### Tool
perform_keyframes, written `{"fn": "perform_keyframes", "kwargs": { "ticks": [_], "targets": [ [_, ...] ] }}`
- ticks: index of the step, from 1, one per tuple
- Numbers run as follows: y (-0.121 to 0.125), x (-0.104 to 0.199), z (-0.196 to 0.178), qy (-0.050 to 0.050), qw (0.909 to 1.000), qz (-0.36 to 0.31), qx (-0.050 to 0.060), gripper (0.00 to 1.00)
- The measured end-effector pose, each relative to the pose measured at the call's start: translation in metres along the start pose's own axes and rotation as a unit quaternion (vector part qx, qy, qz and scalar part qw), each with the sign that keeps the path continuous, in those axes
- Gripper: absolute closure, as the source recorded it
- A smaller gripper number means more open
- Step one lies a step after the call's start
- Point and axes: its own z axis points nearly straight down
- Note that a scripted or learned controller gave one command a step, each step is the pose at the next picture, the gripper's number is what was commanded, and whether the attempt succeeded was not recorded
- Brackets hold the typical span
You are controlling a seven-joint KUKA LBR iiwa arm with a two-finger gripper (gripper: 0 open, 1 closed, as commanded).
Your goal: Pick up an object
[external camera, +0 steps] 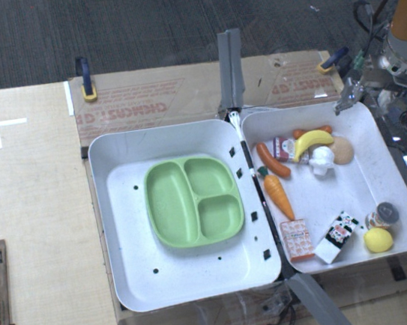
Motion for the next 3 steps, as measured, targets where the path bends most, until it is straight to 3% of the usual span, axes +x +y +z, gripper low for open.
{"fn": "perform_keyframes", "kwargs": {
  "ticks": [1, 2, 3],
  "targets": [
    [-0.002, 0.014, 0.103, 0.003, 0.9932, -0.116, 0.000, 0.00],
    [-0.002, 0.013, 0.094, 0.001, 0.9932, -0.117, 0.001, 1.00],
    [-0.001, 0.014, 0.093, 0.001, 0.9931, -0.117, -0.001, 0.00]
  ]
}}
